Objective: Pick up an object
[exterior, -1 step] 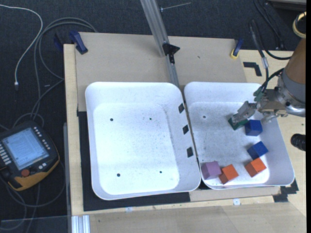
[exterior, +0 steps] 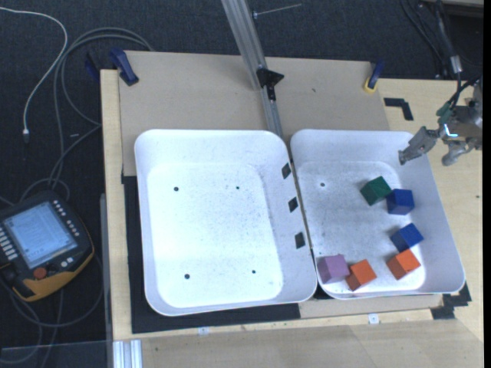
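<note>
The right bin (exterior: pixel 337 148) holds several small blocks: a green one (exterior: pixel 375 190), two blue ones (exterior: pixel 400 200) (exterior: pixel 406 236), two orange ones (exterior: pixel 403 264) (exterior: pixel 360 274) and a purple one (exterior: pixel 333 267). My gripper (exterior: pixel 434 148) hangs at the bin's far right corner, over its rim, up and to the right of the green block. Its two fingers (exterior: pixel 415 145) are spread apart with nothing between them.
The left bin (exterior: pixel 207 221) lies beside the right one, with black clips along the shared edge. A metal rail (exterior: pixel 245 33) slants in from the top. A teach pendant (exterior: pixel 38 244) and cables lie on the floor at the left.
</note>
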Robot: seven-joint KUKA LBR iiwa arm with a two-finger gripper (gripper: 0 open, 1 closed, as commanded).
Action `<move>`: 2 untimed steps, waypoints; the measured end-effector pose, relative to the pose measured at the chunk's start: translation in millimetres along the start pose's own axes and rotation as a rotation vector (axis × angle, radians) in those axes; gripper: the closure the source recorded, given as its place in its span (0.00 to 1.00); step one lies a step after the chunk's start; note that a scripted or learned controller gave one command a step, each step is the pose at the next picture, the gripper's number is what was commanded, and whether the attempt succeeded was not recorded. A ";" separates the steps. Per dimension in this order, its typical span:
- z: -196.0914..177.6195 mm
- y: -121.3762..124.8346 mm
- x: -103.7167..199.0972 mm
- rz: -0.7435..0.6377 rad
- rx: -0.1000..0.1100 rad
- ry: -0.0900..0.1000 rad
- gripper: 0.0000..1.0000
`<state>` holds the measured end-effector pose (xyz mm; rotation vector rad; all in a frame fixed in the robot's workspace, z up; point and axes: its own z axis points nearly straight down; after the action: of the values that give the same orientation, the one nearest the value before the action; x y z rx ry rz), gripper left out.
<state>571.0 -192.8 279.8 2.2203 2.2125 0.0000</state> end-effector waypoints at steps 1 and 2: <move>121.1 35.8 26.7 -0.006 0.013 0.008 0.00; 184.3 37.7 1.1 -0.002 0.012 0.007 0.00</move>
<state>609.7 -192.7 95.7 2.2275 2.2243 -0.0066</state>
